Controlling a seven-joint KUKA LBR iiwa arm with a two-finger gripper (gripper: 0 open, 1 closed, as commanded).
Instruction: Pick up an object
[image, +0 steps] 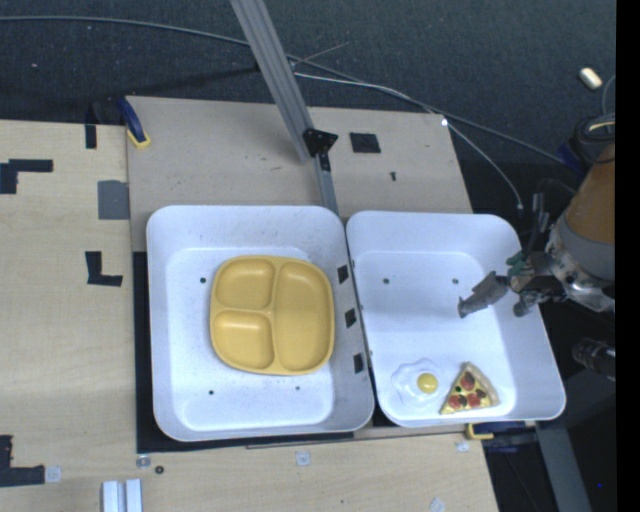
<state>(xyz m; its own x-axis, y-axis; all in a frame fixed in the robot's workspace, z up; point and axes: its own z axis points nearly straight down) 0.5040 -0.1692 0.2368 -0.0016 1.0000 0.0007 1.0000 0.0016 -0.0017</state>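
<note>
We are hovering our pincer (497, 293), seemingly parted and holding nothing, above the right bin (440, 232), where the light, stiff pizza slice (469, 389) beside the fried egg (417, 381) is inviting an edge grip.

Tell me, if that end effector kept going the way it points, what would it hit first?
Probably the bare white floor of the right bin: the end effector points left and slightly downward. Its height is unclear.

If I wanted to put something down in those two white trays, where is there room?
Right bin: its far half is bare, behind the tool. Its near edge is crowded by the egg and pizza slice. Left bin: the yellow plate fills the middle, leaving a bare border.
</note>
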